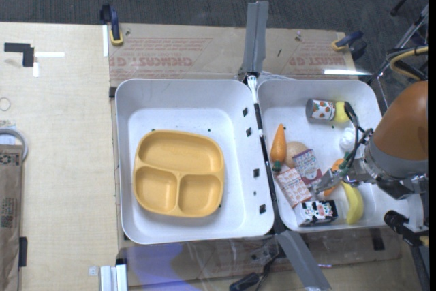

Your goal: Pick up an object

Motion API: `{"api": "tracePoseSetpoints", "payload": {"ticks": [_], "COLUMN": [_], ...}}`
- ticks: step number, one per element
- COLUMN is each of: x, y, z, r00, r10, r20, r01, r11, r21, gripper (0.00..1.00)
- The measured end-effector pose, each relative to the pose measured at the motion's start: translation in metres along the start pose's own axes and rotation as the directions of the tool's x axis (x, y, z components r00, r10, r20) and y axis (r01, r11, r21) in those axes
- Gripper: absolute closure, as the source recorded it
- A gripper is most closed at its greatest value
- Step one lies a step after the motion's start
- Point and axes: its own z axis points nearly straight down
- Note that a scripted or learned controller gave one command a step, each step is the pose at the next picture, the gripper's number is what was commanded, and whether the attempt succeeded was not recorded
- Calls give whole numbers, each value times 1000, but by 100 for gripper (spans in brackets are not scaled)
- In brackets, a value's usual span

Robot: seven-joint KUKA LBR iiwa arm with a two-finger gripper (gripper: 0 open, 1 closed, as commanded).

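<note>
A yellow divided plate [180,174] sits in the left bin [126,146]. Right of the plate, the right bin [300,88] holds a carrot [278,142], small packets [298,177], a can [320,110] and a banana [352,204]. The gripper [332,178] hangs over this clutter, too blurred to tell its state.

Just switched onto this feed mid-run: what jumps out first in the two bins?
The yellow three-compartment plate lies alone in the left bin. The right bin holds a crowded pile: an orange carrot, a banana, a small can and some small packets. The end effector reaches in from the right, low over that pile beside the banana.
</note>
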Motion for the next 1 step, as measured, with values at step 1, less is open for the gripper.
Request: {"api": "tracePoseSetpoints", "payload": {"ticks": [1], "x": [-3], "y": [2], "z": [-14], "r00": [999], "r10": [-40], "r20": [2], "r01": [40], "r11": [999], "r21": [-5], "gripper": [0]}}
